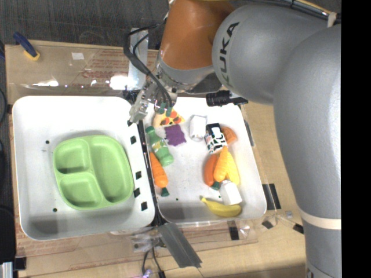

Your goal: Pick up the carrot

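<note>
Lettering runs down my grey upper arm (272,45) in black capitals, KUKA, the one word I can read anywhere. That arm is smooth and rounded, and it fills the near right side, ending in a glossy orange band (188,30) above my wrist.

Nearest the bench's front edge lies a yellow banana (222,208), curved, close along the front wall of the right bin (191,213). A small white block (231,192) sits just behind it, touching a plump orange and yellow piece (222,165) that I cannot identify. Behind those is a black and white patterned item (215,138); any print on it is too small to read.

The carrot (159,172) lies in the right bin hard against its left wall, a tapered orange cone pointing away from me, its thick end toward the front. A green bottle (159,147) lies just behind it, touching or nearly so. Between the carrot and the orange and yellow piece the white floor is bare, the widest open room in that bin.

The left bin (29,155) holds a light green plate (91,170) with three compartments, matte and round-cornered, with bare white floor on all sides.

Farther back sit a purple lump (174,134), a pale cup (197,126) and a small yellow and orange toy (168,119). My claw (146,102) hangs over the rear corner where the two bins meet, well apart from the carrot; whether it is apart or together I cannot tell.
</note>
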You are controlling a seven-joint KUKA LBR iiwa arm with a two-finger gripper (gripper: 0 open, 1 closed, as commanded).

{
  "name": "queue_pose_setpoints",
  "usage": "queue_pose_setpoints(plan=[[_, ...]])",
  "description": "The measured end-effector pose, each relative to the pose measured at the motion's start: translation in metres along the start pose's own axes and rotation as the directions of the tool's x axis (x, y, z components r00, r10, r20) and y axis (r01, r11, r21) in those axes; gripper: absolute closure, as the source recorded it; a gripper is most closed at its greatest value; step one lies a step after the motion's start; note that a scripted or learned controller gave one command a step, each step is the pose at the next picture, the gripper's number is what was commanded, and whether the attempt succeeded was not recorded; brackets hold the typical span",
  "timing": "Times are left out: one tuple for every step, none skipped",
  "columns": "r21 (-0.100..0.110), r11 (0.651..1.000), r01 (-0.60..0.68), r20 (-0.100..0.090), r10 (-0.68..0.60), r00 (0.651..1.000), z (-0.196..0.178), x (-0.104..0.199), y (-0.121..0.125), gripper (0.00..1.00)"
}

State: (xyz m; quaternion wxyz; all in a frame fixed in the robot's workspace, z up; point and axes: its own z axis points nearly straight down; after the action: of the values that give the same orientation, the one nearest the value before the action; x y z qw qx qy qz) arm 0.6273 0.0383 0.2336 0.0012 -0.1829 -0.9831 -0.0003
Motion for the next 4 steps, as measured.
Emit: queue_pose_setpoints(plan=[[0.0,0.982,0.188,0.005,-0.188,0.982,0.006,-0.005,0.029,1.0],[0.0,0.913,0.407,0.006,-0.407,0.913,0.008,0.019,0.103,1.0],[0.0,0.863,0.506,0.004,-0.506,0.863,0.041,0.041,0.174,1.0],[0.005,0.796,0.606,0.019,-0.606,0.795,-0.119,0.011,0.114,1.0]])
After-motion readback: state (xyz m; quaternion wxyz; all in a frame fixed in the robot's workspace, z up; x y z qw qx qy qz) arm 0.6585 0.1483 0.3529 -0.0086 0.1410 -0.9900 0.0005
